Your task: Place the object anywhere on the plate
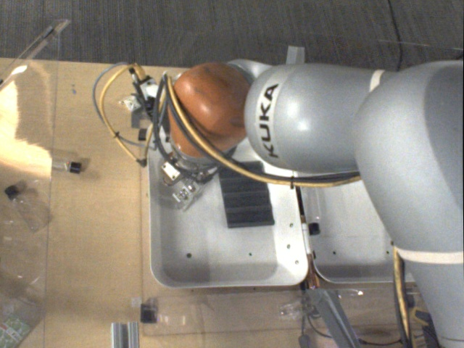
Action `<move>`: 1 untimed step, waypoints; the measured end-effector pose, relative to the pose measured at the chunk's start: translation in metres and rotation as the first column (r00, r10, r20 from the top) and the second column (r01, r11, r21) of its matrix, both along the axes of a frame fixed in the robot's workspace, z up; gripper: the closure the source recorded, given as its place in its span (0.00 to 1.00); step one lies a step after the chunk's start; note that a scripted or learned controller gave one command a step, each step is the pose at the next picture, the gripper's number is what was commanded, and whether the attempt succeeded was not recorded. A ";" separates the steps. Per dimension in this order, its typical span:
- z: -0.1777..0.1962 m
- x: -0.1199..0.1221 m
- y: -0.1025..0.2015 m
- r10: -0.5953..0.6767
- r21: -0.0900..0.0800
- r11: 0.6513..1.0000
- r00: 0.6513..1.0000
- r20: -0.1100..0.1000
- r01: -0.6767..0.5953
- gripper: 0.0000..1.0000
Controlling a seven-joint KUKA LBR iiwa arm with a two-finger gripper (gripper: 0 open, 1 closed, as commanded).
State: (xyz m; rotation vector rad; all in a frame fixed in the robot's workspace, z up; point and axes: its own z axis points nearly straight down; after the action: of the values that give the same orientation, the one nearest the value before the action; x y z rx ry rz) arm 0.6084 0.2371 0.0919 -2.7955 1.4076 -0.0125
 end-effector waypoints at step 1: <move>0.109 0.061 -0.001 0.247 -0.001 0.969 0.969 -0.005 -0.247 1.00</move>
State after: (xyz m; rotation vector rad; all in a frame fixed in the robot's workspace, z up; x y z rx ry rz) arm 0.6691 0.2363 0.2012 -2.9514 1.0501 -0.0041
